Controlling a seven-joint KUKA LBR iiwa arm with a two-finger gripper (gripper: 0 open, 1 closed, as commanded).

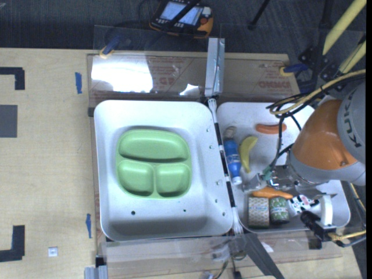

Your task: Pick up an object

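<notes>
My gripper (278,181) hangs low in the right bin (340,214), below the orange wrist band (322,144), which covers much of it. Just under the gripper lies a small orange piece (271,194). Below that, two short cans stand side by side against the bin's front wall: a tan one (258,211) and a green one (279,209). A black-and-white object (303,203) lies to their right. Along the bin's left side lie a blue bottle (233,157) and a yellow banana (248,151). An orange carrot-like toy (268,128) rests at the back.
The left bin (110,156) holds a green three-compartment tray (154,161). A raised divider (224,167) separates the bins. Cables (302,100) loop over the arm at the right. A clear panel (151,68) stands behind the bins.
</notes>
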